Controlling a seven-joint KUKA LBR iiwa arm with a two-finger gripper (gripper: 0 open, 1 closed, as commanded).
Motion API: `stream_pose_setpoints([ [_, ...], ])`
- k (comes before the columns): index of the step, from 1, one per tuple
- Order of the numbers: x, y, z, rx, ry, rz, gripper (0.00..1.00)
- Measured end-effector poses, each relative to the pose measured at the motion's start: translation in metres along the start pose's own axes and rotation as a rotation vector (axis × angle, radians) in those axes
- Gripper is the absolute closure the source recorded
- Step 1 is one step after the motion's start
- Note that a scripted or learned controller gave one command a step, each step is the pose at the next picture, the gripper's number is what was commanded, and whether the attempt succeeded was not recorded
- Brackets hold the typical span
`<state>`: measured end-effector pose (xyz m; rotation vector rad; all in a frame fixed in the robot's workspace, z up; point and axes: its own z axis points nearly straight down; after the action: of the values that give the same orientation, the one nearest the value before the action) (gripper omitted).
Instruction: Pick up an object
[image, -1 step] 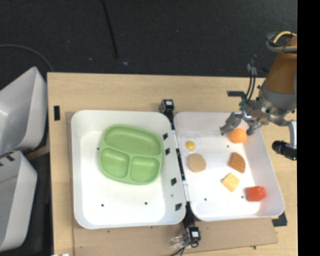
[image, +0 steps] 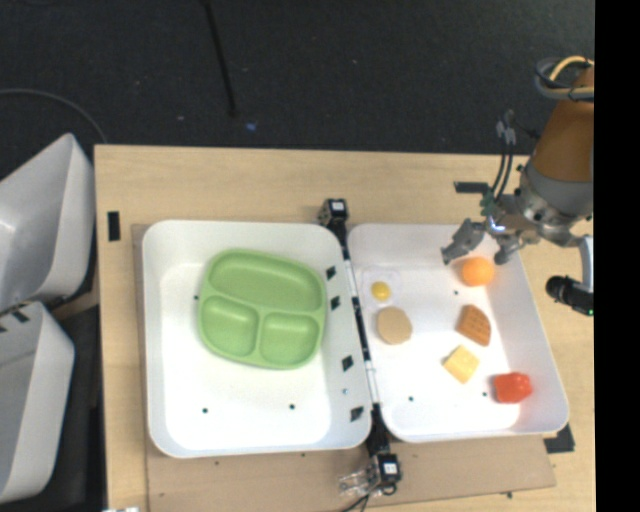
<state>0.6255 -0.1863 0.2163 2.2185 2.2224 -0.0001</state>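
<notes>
From the overhead camera, my gripper (image: 484, 243) hangs at the upper right of the frame with its 2 fingers spread wide, holding nothing. The small round orange ball (image: 477, 271) lies just below them in the right white plastic bin (image: 540, 340). I should centre over it, descend straight, then close gently so it cannot roll.

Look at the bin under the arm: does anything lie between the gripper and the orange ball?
Nothing visible does. The gripper hovers at the upper edge of the orange ball in the right bin, and the other food pieces lie further down the bin.
</notes>
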Motion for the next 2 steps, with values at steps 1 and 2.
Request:
stream_pose_setpoints([
  [1, -0.004, 0.000, 0.042, 0.003, -0.001, 0.003, 0.00],
  [2, -0.004, 0.001, 0.084, 0.002, -0.001, 0.003, 0.00],
])
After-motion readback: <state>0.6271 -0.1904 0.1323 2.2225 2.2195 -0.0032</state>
